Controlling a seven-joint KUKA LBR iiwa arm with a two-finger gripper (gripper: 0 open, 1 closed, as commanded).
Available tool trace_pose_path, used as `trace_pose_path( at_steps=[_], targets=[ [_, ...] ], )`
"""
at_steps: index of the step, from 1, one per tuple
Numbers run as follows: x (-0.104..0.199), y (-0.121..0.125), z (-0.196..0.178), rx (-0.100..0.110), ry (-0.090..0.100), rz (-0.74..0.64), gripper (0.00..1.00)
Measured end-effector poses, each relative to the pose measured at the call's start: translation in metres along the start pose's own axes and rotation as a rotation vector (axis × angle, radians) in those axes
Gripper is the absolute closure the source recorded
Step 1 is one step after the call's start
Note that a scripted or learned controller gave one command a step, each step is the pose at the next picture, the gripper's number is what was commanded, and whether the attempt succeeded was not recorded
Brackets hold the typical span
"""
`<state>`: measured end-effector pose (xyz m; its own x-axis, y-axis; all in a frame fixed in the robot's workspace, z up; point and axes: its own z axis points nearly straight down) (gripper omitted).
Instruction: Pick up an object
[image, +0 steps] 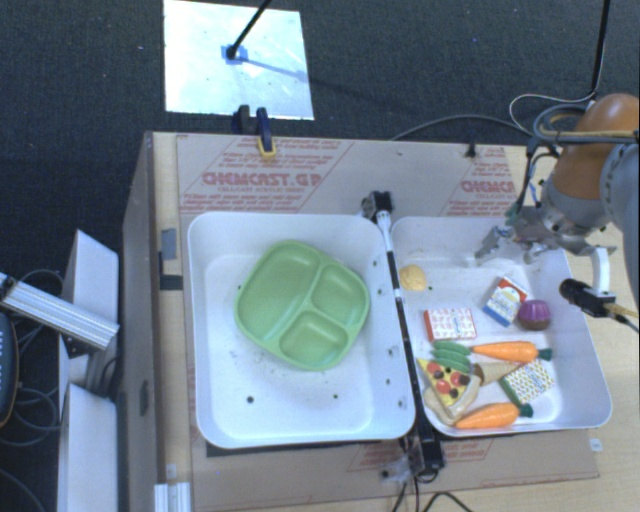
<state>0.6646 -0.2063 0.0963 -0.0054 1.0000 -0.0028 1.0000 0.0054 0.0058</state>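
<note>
Camera view's right bin (590, 400): I'd grip the stiff, light carrot (505, 351) mid-length; jaws' (510, 243) spread I cannot tell.

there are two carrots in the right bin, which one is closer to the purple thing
The upper carrot, lying just below the purple thing with its green top pointing right. The other carrot lies at the right bin's front edge, beyond the pizza slice.

From my seat, the gripper (510, 240) looks like dull grey metal. Beneath it the right bin (585, 375) is smooth white plastic with a soft sheen; the left bin (215, 330), well to its left, matches. There the green tray (302, 303) reads as matt moulded plastic. The bench board (330, 170) behind looks like glossy printed film.
</note>
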Motion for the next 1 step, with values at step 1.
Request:
trace_pose_path(
  at_steps=[1],
  targets=[
    [0.0005,0.005,0.0096,0.005,0.003,0.001,0.0]
  ],
)
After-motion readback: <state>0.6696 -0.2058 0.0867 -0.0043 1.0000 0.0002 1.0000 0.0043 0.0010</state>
